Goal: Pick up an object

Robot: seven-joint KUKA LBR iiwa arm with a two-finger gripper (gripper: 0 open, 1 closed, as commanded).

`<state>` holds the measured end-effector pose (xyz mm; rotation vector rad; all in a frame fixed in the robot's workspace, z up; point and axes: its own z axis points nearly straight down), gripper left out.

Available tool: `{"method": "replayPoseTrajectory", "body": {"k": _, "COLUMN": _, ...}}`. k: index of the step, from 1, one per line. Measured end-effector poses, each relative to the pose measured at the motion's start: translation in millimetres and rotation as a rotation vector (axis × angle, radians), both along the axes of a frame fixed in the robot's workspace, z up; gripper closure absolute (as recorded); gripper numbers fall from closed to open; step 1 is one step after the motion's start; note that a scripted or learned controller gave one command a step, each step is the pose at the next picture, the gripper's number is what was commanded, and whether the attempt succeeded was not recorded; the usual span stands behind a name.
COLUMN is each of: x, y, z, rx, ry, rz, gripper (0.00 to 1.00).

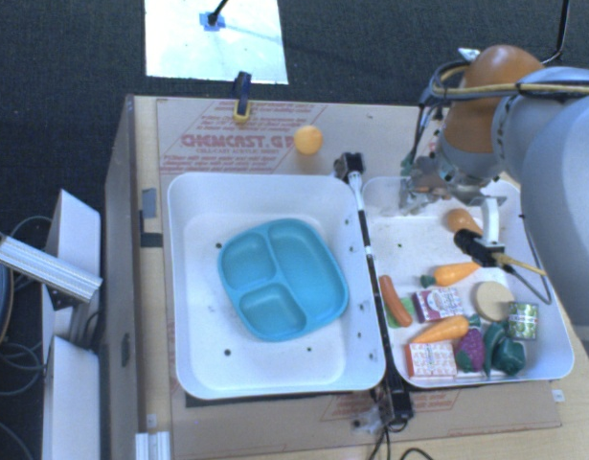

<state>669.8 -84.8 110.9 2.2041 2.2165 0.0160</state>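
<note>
Arm: grey arm w/ orange band [495, 75] is seen reaching in from view-right, over the far end of the right-hand bin.
Gripper: gripper [423, 192] is positioned low over the far, view-left corner of the shallow white right-hand bin [409, 252]. Open/closed state cannot be told from this angle, and a hold on any item cannot be confirmed.
Nearest item: tan oval toy [460, 220] is located just beside the gripper, on its near side; contact can't be judged.
Pick candidates, mid bin: small orange toy carrot [454, 273], pale round disc [492, 300], red-and-white toy carton [438, 304] and red toy sausage [394, 300] are grouped close together. The sausage is laid along the view-left wall.
Pick candidates, near end: second orange toy carrot [440, 330], second red-and-white carton [430, 359], purple toy [471, 348], dark green toy [505, 350] and small green-and-white cube [524, 319] are packed touching or nearly so.
Left bin: shallow white left-hand bin [208, 353] is occupied by a light blue three-compartment plastic plate [283, 278], set approx. central.
Bench: orange ball [307, 140] is noted on the board beyond the bins, outside both.
</note>
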Motion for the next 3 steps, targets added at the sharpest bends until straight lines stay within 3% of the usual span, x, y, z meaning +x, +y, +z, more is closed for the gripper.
{"method": "replayPoseTrajectory", "body": {"k": 1, "x": -1, "y": -74, "z": 53, "rx": 0.002, "ry": 0.014, "rz": -0.004, "gripper": 1.0}}
{"method": "replayPoseTrajectory", "body": {"k": 2, "x": -1, "y": -73, "z": 52, "rx": 0.002, "ry": 0.015, "rz": -0.003, "gripper": 0.0}}
{"method": "replayPoseTrajectory", "body": {"k": 3, "x": -2, "y": -94, "z": -27, "rx": 0.003, "ry": 0.018, "rz": -0.004, "gripper": 0.0}}
